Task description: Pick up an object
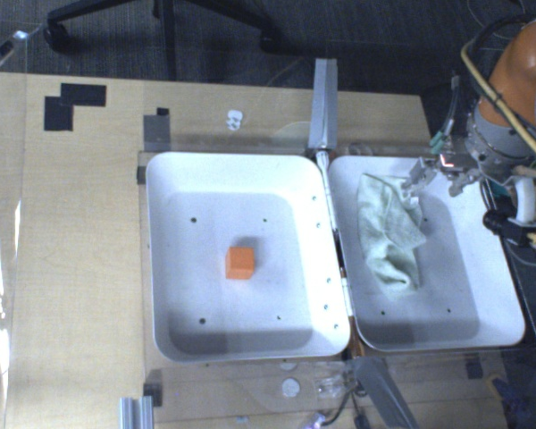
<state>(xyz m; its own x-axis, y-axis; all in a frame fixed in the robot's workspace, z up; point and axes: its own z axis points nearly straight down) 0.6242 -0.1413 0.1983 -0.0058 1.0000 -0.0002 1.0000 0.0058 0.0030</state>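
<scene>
Pale cloth [389, 237] lies just beside end effector [438, 179].

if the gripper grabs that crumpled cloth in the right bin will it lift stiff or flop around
Probably floppy: the cloth lies crumpled in soft folds, so it would likely drape and trail. It looks thin, so probably light. The gripper sits at its upper edge.

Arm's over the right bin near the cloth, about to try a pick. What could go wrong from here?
1. The cloth is crumpled and limp, so the gripper, hanging at its upper right corner, may pinch only a fold that slips out.
2. The cloth lies close to the right bin's left wall, so a descent there might clip the rim.
3. The orange block sits alone in the left bin, far from the gripper; reaching it means crossing the divider.
</scene>
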